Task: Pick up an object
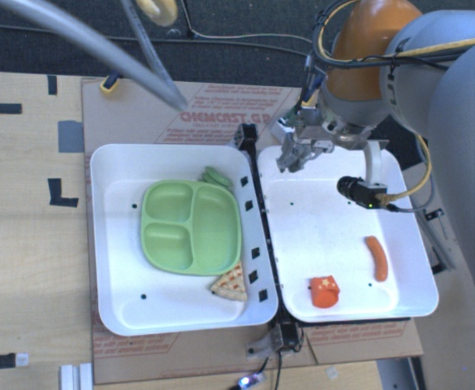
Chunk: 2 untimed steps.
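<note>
My gripper (295,158) hangs over the far left corner of the right bin (334,234), its fingers pointing down with nothing visible between them. In that bin lie an orange-red sausage (376,258) near the right side and a small red block-shaped toy (324,291) near the front edge. Both sit well away from the gripper. The left bin (115,218) holds a green divided plate (192,227), a pizza slice (231,283) at the plate's front right corner, and a green item (217,176) peeking out behind the plate.
A black divider (257,218) with clips runs between the two bins. The grey arm with its orange band (375,23) looms over the right bin's far side. A small black camera unit (357,189) juts from the wrist. A grey pole (75,31) crosses the top left.
</note>
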{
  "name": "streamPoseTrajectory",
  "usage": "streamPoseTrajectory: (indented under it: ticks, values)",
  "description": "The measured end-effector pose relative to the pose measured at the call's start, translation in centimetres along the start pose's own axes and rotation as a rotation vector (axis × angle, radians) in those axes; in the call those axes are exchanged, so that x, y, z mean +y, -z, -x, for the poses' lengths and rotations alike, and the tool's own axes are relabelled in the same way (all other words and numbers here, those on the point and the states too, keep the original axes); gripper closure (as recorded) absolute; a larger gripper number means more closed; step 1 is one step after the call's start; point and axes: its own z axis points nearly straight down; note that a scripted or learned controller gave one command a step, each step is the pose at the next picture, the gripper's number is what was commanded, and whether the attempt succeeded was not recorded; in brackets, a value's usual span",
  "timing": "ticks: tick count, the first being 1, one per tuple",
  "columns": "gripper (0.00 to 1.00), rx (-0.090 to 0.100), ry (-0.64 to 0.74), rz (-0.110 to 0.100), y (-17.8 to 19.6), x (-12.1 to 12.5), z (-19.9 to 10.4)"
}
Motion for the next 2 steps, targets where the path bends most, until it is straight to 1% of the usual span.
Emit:
streamPoseTrajectory:
  ticks: [1,2]
  values:
    - [1.00,0.001,0.001,0.003,0.8,0.0,-5.7]
    - [1.00,-0.001,0.000,0.000,0.4,-1.1,-11.0]
